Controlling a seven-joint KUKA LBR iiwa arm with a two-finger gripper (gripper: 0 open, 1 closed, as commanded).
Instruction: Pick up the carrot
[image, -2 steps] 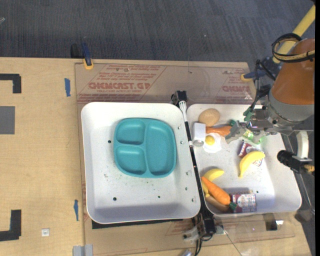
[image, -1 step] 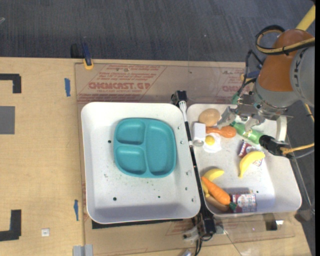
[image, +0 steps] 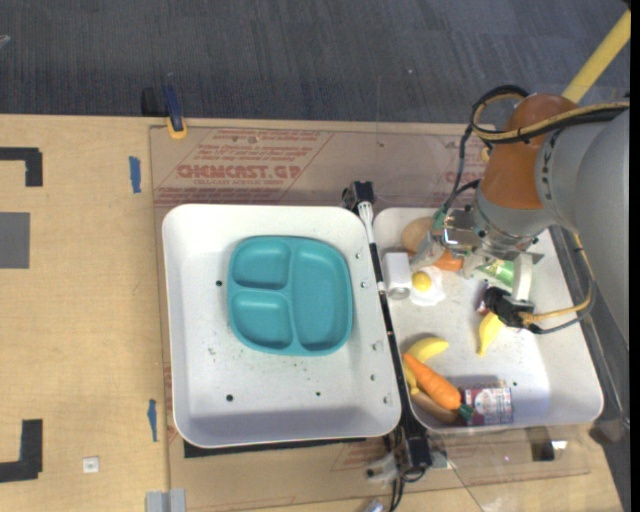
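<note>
Meanwhile, carrot lies at near edge of right bin

Smooth and tapered, the orange carrot (image: 432, 380) rests in the glossy white right bin (image: 560, 370), beside a yellow banana piece (image: 429, 349) and a small can (image: 487, 402). The pincer (image: 478, 262) hangs farther away; its opening I cannot tell. A teal divided plate (image: 291, 294) sits left.

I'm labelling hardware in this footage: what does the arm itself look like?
The arm is bulky, rounded and grey, with an orange band above the wrist. Black cables loop over the orange section, and another black cable trails below. The gripper end is a darker metallic cluster.
</note>
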